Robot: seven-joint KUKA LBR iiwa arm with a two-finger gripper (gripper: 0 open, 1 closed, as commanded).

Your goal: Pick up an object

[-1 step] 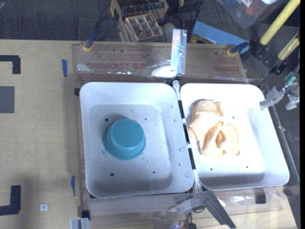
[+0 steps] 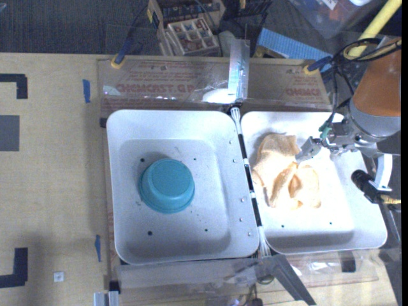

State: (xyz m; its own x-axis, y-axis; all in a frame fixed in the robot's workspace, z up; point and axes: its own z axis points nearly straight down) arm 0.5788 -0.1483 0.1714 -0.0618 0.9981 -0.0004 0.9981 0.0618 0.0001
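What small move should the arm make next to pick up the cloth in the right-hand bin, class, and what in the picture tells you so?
Probably a short descent onto the crumpled tan cloth. The gripper sits at the cloth's upper right edge in the right bin, and nothing is visibly held, so lowering onto the folds looks like the nearest chance at a grasp. The blue bowl lies in the other bin.

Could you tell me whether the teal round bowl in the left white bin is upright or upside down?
Upside down: the teal round bowl shows a flat closed base on top, wider rim below, no hollow, resting on the left white bin floor.
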